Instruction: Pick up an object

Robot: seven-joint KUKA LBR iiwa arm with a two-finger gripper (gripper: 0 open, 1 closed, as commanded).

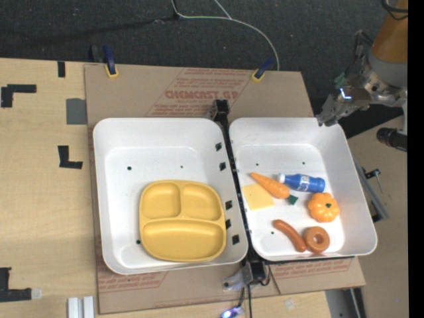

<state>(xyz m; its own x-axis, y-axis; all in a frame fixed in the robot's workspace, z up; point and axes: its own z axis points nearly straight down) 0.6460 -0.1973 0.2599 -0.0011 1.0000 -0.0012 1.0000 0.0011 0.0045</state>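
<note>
White plastic forms the 2 bins we see side by side. Our gripper (329, 116) hangs just past the right bin's (358, 197) far right corner, and we cannot tell its state. Inside that bin lie a carrot (269, 185) partly over a cheese wedge (256, 197), a blue bottle (303, 182), a small pumpkin (323, 207), a sausage (290, 234) and a doughnut (317, 239). A yellow divided tray (182, 220) sits in the left bin (112, 158).
</note>
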